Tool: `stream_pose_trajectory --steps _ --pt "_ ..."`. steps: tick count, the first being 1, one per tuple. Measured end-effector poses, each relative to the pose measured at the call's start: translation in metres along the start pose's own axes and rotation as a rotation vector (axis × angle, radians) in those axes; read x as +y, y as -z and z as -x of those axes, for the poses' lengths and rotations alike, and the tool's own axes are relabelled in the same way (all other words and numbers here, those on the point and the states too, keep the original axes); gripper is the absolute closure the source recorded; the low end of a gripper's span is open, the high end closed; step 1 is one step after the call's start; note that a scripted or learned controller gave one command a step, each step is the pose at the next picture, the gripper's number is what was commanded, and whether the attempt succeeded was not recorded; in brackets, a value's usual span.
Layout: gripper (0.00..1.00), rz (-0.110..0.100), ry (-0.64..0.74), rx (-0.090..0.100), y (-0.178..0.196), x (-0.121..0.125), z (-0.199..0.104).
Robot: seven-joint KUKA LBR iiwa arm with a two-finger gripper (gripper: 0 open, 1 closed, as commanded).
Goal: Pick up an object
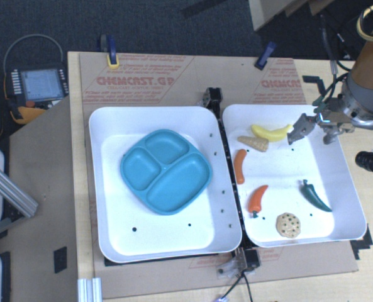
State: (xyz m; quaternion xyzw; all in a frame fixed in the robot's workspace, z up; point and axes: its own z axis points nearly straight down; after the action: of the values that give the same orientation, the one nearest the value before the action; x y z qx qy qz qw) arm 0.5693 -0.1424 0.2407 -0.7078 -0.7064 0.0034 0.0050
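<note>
The right bin (345, 168) holds several small items: a yellow banana (269, 131), a tan cone (253, 143), an orange sausage (239, 166), a red-orange pepper (257, 199), a green pepper (313, 194) and a round cookie (288, 224). My gripper (314, 133) hovers over the bin's upper right part, just right of the banana. It is open, its two dark fingers spread apart, with nothing between them.
The left bin (111, 137) carries a blue divided plate (166, 170). A black divider (227, 168) runs between the bins. The arm's grey wrist (362, 99) comes in from the right, above the right bin's far corner.
</note>
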Motion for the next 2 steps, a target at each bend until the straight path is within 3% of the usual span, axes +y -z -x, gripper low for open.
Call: stream_pose_trajectory --steps 1,2 --pt "0.0 0.011 0.002 -0.002 0.006 0.002 0.0" --pt "0.0 0.006 0.001 -0.001 -0.038 0.002 0.004"
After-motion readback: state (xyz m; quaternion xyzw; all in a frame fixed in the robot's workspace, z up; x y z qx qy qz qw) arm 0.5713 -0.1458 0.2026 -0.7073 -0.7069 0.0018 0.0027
